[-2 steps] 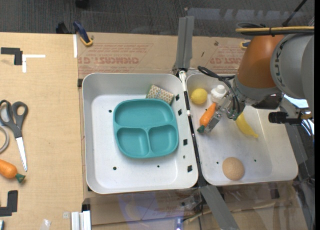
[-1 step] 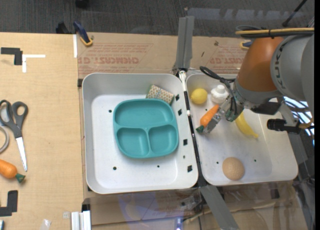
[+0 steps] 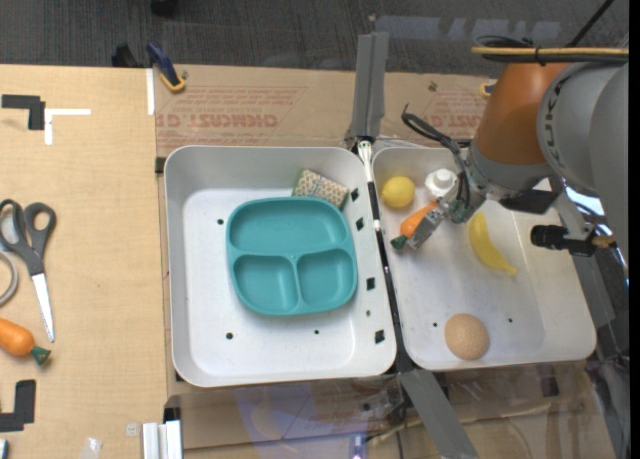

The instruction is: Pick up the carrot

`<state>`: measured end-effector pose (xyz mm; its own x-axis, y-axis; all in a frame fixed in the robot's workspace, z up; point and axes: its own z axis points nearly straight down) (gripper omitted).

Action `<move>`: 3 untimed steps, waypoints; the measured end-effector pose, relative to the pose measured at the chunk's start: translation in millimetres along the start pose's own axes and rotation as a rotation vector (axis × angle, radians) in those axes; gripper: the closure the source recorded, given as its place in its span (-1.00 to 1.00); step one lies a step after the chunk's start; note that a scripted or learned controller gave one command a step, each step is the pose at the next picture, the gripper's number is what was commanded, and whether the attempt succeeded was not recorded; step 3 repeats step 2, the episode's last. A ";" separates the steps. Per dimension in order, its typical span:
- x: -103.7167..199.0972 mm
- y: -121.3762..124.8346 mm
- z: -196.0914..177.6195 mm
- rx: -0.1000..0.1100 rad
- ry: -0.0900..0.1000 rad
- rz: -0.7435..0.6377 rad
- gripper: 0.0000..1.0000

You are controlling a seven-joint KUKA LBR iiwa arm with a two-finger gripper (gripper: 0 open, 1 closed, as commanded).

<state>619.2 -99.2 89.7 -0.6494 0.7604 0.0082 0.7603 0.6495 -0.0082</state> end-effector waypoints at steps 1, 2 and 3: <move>1.0 -0.4 -7.5 0.005 0.004 -0.003 1.00; 49.5 30.4 -99.1 -0.001 -0.002 0.241 1.00; 49.5 30.4 -99.1 -0.001 -0.002 0.241 1.00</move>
